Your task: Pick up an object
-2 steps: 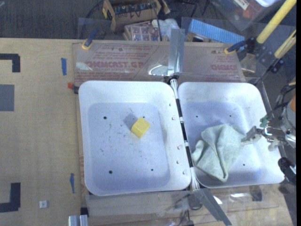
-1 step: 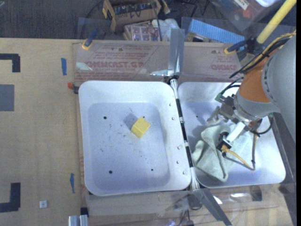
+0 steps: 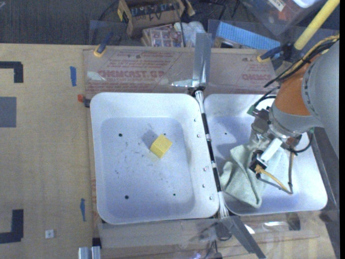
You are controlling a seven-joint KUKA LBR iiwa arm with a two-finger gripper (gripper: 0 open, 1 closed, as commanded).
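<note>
You are looking at a robotics lab or workshop bench, not a home. Two shallow white bins, the left bin [image 3: 102, 144] and the right bin [image 3: 312, 198], sit side by side on a raw plywood bench [image 3: 43, 144] marked with black tape [image 3: 13, 72] and blue tape [image 3: 73, 75]. Printed cardboard [image 3: 140, 72] is clamped along the bins' far edge. Beyond the bench's far edge you see dark floor cluttered with a cardboard box of parts [image 3: 151, 9], cables and a blue foam pad [image 3: 242, 36]. The grey industrial arm [image 3: 318, 90] with its orange band confirms it
</note>
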